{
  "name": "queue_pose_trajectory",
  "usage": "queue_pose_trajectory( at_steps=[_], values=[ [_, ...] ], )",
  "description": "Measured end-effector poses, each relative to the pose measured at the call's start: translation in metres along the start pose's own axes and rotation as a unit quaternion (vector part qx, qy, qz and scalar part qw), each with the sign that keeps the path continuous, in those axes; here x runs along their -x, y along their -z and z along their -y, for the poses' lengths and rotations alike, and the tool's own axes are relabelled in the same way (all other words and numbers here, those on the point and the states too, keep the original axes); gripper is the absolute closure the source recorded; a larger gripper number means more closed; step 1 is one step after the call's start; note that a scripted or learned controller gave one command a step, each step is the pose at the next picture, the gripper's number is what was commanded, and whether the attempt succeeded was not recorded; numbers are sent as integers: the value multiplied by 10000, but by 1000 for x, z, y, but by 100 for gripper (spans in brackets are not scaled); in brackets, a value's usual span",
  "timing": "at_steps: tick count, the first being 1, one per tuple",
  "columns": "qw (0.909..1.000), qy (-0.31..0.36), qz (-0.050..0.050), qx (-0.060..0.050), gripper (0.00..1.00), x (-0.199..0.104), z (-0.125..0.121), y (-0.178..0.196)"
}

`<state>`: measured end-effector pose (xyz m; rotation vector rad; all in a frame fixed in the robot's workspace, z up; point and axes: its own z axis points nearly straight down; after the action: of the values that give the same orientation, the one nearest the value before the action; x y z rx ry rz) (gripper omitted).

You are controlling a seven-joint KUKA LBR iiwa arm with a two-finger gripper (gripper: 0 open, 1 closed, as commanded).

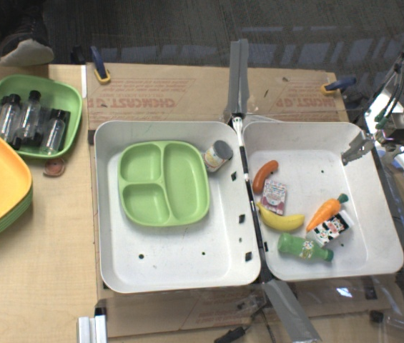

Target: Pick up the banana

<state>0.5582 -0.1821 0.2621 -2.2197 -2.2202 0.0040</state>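
**Upside-down red lettering on the cardboard**

A cardboard sheet (187, 91) is lying on the worktop behind the two white bins, and red printing is showing on it upside down. The larger line is reading roughly "CHEMCAST", with a smaller red line above it that is too small to read. A small pink packet (274, 196) in the right bin is carrying print too blurred to read.

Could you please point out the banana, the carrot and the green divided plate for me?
banana (282, 220): camera view, middle of its yellow body, in the right bin.
carrot (323, 213): camera view, middle of its orange body, right of the banana.
green divided plate (185, 181): camera view, floor of its large right compartment, in the left bin.
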Motion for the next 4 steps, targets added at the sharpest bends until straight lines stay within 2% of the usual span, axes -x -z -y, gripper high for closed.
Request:
queue_pose_trajectory(
  at_steps=[1,2,3,4],
  values=[
    [10000,4,3,-7,100,1,0,8],
    [9976,-689,5,10,100,40,-78,-124],
    [9686,-2485,1,1,100,-12,-94,-170],
    [9325,-3612,0,-3,100,-62,-73,-171]
  ],
)
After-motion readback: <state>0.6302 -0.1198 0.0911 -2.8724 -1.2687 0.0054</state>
